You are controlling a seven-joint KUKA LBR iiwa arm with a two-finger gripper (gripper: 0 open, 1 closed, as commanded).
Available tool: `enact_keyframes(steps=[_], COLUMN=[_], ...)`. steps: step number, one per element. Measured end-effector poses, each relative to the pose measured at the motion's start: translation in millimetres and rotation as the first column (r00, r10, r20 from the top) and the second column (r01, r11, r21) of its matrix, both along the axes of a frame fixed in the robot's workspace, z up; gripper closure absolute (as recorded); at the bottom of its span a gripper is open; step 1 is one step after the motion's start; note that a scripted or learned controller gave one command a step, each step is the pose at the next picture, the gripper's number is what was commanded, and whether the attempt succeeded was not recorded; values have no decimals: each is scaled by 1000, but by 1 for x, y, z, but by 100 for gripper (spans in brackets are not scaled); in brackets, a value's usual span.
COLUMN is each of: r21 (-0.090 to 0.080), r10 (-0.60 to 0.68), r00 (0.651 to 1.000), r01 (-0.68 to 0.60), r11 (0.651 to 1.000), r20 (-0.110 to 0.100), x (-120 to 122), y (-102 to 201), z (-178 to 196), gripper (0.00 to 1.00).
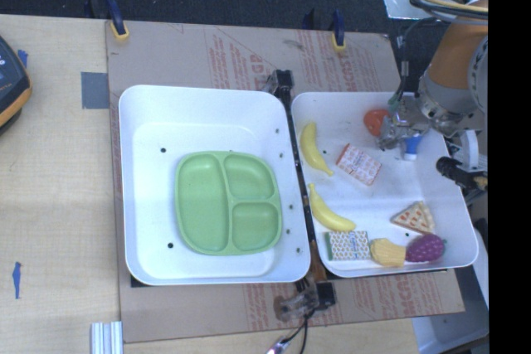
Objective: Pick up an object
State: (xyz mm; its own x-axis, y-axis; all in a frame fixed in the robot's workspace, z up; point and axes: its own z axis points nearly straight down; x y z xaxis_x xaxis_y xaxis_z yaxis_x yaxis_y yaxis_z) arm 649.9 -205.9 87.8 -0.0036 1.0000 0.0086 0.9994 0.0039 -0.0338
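Note:
The right white bin (332, 108) holds two bananas (314, 148) (330, 212), a pink checkered packet (358, 164), a red round object (375, 122), a toast-like wedge (414, 218), a green patterned block (348, 245), a yellow piece (387, 252) and a purple grape bunch (424, 247). My gripper (400, 137) hangs low over the bin's upper right part, just right of the red object, with a small blue-and-white thing (410, 147) right beside its fingertips. Whether anything sits between them is hidden.
The left white bin (141, 116) carries a green divided plate (227, 201). The arm (456, 62) comes in from the right above the right bin's far corner. Blue clamps (117, 19) (338, 26) hold the cardboard at the back edge.

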Motion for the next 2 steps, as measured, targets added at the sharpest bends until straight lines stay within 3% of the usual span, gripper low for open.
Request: enact_keyframes(steps=[1,2], r21=[-9,-15], r10=[0,0], r00=[999,999], r01=[1,1], r11=[1000,1000], r20=[33,43], x=[3,9], y=[-6,-8], z=[102,28], gripper=[0,0])
